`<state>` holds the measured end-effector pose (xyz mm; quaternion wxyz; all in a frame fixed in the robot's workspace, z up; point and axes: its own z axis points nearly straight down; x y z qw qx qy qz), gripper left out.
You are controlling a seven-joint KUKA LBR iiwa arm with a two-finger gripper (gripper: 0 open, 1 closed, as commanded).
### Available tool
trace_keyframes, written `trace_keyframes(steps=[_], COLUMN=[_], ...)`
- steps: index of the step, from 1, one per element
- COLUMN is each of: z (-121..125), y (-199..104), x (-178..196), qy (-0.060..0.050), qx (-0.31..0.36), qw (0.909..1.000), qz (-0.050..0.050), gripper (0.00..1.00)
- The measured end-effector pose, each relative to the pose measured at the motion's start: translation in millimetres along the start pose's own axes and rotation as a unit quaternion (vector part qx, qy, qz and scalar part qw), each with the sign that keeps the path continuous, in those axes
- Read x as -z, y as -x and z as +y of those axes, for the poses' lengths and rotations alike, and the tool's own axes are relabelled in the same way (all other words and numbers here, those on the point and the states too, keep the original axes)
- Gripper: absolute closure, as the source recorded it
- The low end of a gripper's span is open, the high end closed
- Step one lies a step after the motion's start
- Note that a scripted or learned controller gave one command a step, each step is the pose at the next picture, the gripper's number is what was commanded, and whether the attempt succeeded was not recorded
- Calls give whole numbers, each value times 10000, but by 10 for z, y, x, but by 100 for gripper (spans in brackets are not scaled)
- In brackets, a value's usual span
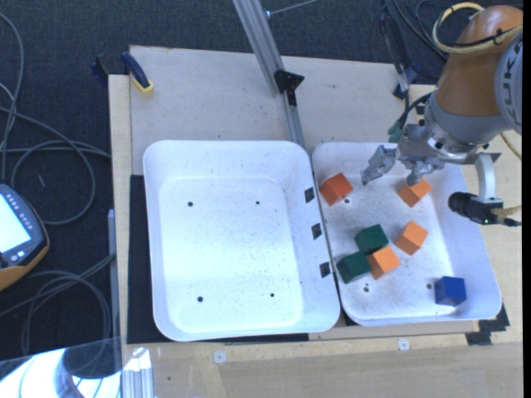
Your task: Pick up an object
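Note:
My gripper (392, 172) hangs over the back of the right bin (477, 251), open, with nothing between its fingers. One finger (372, 169) points toward an orange block (336, 188) at the bin's back left. The other finger (414, 173) is just above a second orange block (415, 192). Further forward lie two more orange blocks (411, 237) (384, 261), two green blocks (371, 239) (354, 266) and a blue block (450, 290) at the front right corner.
The left bin (166, 222) stands beside the right one, their rims meeting at the middle. A slanted metal bar (265, 48) runs down from the back to the bins' junction. Cables lie on the floor around the bench.

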<state>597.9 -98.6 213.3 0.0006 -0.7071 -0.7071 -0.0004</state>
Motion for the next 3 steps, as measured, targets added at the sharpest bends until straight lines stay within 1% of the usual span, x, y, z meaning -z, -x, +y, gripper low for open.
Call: trace_keyframes(steps=[1, 2, 3], z=[-202, -1144, -1090], y=[735, 1065, 1036], x=[-1042, -1145, -1026], qy=[-51, -38, 17], qx=[-26, -35, -2], qw=[10000, 10000, 10000], qz=[-4, 3, -7], gripper=[0, 0, 100])
